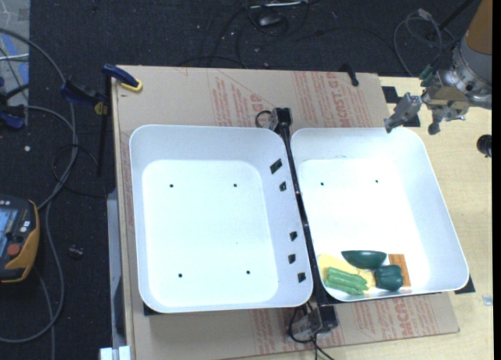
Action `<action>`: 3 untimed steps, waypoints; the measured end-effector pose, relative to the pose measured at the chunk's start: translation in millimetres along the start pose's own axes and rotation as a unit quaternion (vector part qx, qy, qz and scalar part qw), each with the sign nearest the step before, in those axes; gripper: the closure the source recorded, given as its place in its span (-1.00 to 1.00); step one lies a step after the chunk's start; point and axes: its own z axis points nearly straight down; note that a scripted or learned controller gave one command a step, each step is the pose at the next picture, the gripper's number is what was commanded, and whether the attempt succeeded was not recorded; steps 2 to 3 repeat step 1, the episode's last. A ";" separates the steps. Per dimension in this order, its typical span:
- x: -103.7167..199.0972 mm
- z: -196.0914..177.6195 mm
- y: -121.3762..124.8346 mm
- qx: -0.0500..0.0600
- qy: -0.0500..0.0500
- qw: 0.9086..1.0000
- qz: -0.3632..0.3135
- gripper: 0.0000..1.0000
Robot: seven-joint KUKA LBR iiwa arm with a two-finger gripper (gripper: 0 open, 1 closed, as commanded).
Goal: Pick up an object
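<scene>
- Pincer (420, 113): poised above the far right corner of the right bin (438, 194), at the end of the arm (477, 53) entering from the right. Its two fingers stand spread apart with bare bench showing between them; it has hold of nothing.
- Candidate objects: all lie clustered in the near corner of the right bin, well apart from the pincer.
- Count: one dark green bowl-shaped piece (364, 257), one light green ridged piece (346, 280), one teal lump (389, 277), one yellow flat piece (332, 263) and one orange flat piece (399, 261); five in all, as far as the cluster can be resolved. Two white bins; the left bin (156, 163) is the other.
- Handling, judged from appearance: the pieces look like small toy items, probably light and stiff, with smooth and perhaps slippery surfaces. None looks fragile.
- Where to take hold: the light green ridged piece is elongated and lies nearest the open floor, so closing across its narrow width seems the surest grip. The teal lump is compact and would suit a grip across its middle.
- Poorer choices: the bowl-shaped piece offers a curved, sloping surface likely to slide out, and the flat yellow and orange pieces lie partly beneath others and close against the floor.
- Hazard: the objects touch or overlap and sit beside the bin's near wall, leaving little room for the fingers.
</scene>
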 end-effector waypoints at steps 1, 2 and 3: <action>28.9 131.5 -39.3 0.006 0.001 1.000 0.000 -1.00; 28.9 131.5 -39.3 0.006 0.001 1.000 0.000 -1.00; 28.9 131.5 -39.3 0.006 0.001 1.000 0.000 -1.00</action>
